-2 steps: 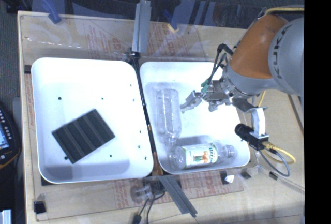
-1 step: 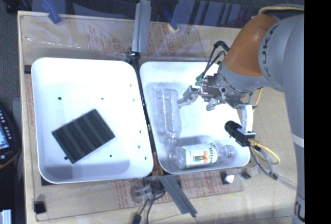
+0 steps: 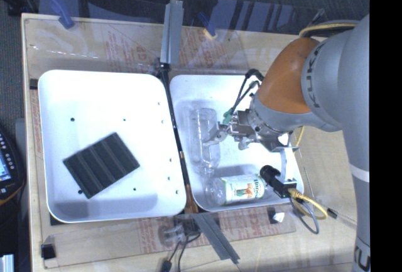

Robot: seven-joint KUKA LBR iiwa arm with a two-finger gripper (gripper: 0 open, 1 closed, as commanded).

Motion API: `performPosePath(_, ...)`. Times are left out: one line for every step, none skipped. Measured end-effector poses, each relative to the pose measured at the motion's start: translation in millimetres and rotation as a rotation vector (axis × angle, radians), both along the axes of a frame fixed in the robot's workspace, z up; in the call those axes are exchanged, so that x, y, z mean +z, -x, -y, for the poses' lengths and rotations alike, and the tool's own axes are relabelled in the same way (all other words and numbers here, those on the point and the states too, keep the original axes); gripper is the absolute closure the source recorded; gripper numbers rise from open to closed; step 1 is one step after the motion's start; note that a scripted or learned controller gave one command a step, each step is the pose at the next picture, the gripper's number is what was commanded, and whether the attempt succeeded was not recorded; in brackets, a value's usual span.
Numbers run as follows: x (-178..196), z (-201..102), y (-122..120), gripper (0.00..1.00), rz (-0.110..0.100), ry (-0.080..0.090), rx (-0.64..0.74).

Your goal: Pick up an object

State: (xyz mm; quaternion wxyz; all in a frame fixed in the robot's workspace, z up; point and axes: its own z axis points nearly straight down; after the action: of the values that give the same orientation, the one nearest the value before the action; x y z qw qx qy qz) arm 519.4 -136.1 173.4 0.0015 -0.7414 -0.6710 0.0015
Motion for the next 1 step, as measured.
performPosePath(-29.8,-14.4,-13.9,0.00,-0.002,-0.003,0.103)
